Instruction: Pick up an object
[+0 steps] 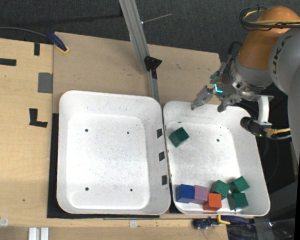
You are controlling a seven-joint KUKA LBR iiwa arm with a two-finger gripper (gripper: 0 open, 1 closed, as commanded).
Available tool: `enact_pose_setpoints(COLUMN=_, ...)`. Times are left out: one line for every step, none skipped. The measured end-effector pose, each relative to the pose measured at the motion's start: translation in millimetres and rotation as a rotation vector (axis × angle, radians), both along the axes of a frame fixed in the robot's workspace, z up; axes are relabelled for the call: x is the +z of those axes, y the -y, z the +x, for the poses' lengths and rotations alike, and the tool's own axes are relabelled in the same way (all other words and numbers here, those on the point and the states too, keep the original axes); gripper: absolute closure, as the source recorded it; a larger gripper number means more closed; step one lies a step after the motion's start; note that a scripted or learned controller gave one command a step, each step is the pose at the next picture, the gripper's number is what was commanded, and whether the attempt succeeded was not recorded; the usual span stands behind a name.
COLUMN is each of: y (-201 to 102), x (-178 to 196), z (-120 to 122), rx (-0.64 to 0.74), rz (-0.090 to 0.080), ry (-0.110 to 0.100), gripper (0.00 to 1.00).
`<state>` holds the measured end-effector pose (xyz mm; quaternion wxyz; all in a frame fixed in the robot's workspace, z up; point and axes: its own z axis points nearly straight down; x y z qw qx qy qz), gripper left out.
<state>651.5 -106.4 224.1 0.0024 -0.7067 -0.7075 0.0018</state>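
Observation:
My gripper [209, 104] hangs over the far rim of the right bin [251, 151], its two fingers spread apart with nothing between them. A green cube [178, 136] lies alone in that bin's far left part, below and left of the gripper. Along the near wall sits a cluster: a blue cube [185, 192], a lilac cube [200, 193], an orange cube [214, 200] and three green cubes [232, 191].
The left bin [106, 155] lies beside the right one, sharing a rim at the middle. A slanted metal pole [140, 43] crosses the bench behind the bins. Black tape marks sit on the wood at the left.

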Motion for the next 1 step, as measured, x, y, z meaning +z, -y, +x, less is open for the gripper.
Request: enact_pose_setpoints(y=0.0, x=2.8, z=0.9, rx=0.001, rz=-0.001, ry=0.005, gripper=0.00)
